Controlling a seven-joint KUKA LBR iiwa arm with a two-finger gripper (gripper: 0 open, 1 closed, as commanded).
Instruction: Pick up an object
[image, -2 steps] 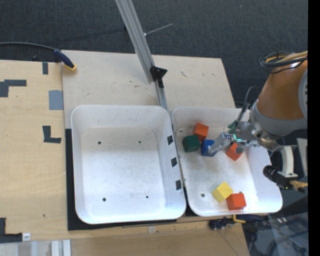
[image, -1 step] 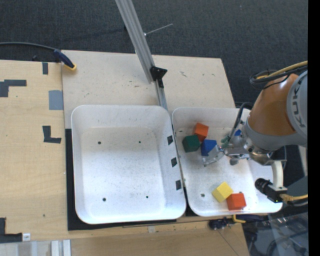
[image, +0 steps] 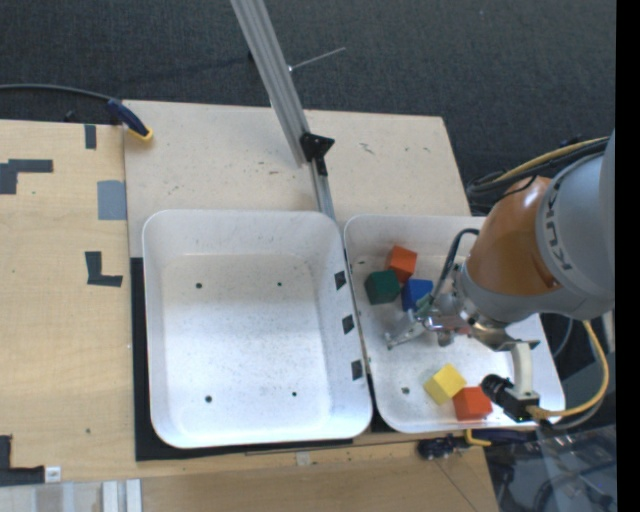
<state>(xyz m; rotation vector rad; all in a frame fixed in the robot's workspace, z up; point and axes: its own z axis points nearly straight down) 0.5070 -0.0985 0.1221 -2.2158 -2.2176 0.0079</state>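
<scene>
1. Arm (image: 545, 250), grey with an orange band, reaches in from the right and hangs over the right bin (image: 400, 415).
2. Gripper (image: 412, 328) sits low in the middle of that bin, its metal fingers pointing left toward the dividing wall; whether they are spread or closed cannot be told, and no object is seen between them.
3. 5 blocks lie in the right bin: an orange block (image: 402, 261) near the back, a dark green block (image: 381, 287) just in front of it to the left, and a blue block (image: 417, 292) beside the green one, close above the gripper.
4. Nearer the front, a yellow block (image: 445, 383) lies touching or just beside a red-orange block (image: 472, 403), both apart from the gripper.
5. The left bin (image: 160, 300) stands against the right bin, their rims meeting.
</scene>
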